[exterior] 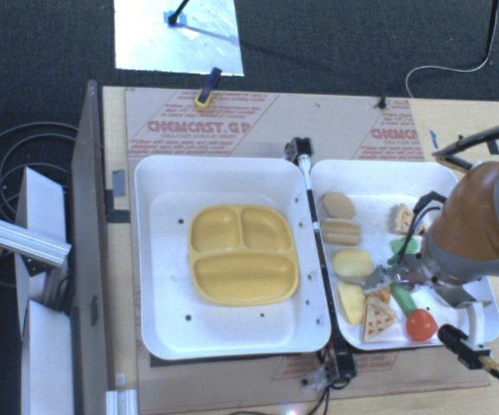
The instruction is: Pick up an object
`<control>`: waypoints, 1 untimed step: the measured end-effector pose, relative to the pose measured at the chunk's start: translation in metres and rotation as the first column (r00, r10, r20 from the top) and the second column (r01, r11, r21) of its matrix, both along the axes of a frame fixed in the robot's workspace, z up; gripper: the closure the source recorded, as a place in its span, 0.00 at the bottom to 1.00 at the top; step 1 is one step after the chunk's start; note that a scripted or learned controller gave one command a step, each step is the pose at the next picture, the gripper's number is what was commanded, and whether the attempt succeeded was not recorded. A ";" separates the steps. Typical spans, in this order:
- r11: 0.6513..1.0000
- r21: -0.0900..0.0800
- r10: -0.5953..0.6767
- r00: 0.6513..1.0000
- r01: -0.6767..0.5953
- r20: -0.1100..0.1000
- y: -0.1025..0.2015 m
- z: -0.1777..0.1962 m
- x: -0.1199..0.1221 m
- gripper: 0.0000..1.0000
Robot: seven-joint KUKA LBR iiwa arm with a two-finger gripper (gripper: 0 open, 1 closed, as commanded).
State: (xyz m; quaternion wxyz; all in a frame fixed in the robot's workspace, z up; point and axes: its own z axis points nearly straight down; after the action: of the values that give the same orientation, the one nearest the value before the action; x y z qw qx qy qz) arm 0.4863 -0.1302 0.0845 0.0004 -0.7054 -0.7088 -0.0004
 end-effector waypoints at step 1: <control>1.000 -0.001 0.005 1.000 -0.005 0.005 0.037 0.000 0.051 0.00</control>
State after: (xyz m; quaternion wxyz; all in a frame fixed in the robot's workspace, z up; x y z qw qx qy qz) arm 0.5370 -0.0931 0.0847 -0.0017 -0.7038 -0.7104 -0.0021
